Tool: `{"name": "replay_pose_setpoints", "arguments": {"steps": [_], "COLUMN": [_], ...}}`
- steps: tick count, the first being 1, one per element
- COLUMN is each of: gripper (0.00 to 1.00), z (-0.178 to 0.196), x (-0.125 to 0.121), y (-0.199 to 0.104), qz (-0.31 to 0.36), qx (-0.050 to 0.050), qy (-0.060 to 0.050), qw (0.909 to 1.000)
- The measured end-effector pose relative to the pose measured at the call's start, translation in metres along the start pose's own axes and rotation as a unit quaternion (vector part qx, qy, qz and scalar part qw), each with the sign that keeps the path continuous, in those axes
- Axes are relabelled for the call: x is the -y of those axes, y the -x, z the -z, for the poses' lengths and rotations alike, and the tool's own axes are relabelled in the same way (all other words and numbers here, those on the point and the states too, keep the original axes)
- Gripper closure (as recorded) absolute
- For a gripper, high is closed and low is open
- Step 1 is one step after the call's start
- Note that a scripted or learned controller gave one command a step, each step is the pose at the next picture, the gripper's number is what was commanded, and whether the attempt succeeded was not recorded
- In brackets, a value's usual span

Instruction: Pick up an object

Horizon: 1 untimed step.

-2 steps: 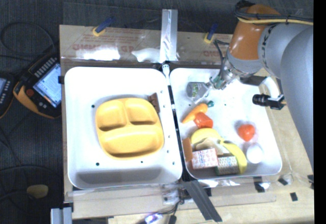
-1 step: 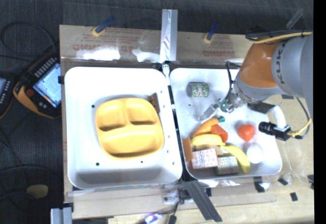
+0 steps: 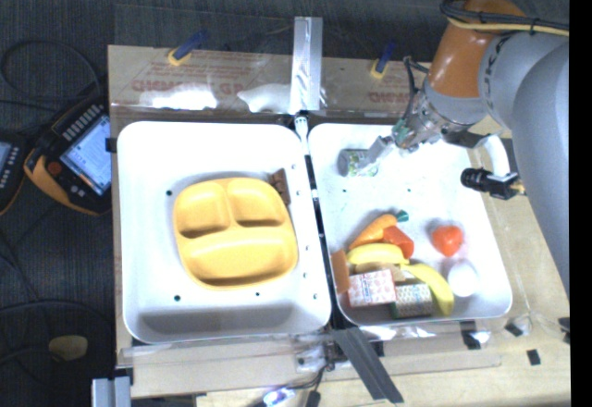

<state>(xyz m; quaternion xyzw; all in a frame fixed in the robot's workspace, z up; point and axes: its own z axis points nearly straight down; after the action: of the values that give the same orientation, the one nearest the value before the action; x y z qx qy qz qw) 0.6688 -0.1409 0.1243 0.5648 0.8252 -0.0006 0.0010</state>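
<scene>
Camera view shows the end effector (image 3: 356, 162) low in the right bin (image 3: 481, 308), its grip state unclear; nothing lifted; the tomato (image 3: 448, 239) and banana (image 3: 427, 283) lie untouched

I'm looking at a robotics lab. A grey industrial arm (image 3: 527, 72) reaches over two white bins (image 3: 139, 211) clamped to a table (image 3: 231, 86), a control pendant (image 3: 79, 160) and loose cables (image 3: 28, 54) lie on the dark carpet beside it.
</scene>
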Motion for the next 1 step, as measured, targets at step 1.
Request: {"name": "replay_pose_setpoints", "arguments": {"steps": [1], "gripper": [0.0], "z": [-0.0354], "x": [0.0094], "y": [-0.016], "qz": [0.031], "qx": [0.002], "qy": [0.002], "qw": [0.9995]}}
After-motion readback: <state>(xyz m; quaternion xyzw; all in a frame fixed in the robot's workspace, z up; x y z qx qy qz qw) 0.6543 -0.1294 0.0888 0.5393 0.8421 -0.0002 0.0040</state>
